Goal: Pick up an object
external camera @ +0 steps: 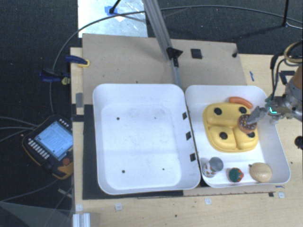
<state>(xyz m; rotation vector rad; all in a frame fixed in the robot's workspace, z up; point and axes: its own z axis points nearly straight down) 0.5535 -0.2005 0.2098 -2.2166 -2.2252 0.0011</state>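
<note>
My gripper (pixel 250 120) hangs directly over the small brown object (pixel 244 122) on the yellow block (pixel 229 127); jaw state cannot be told.

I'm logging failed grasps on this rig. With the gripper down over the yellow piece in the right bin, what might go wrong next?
The gripper sits over a small brown object on the large yellow block; it might close on the block's edge instead and slip. The orange sausage-shaped toy lies close behind and may get nudged. The bin wall is near the wrist, risking contact.
</note>
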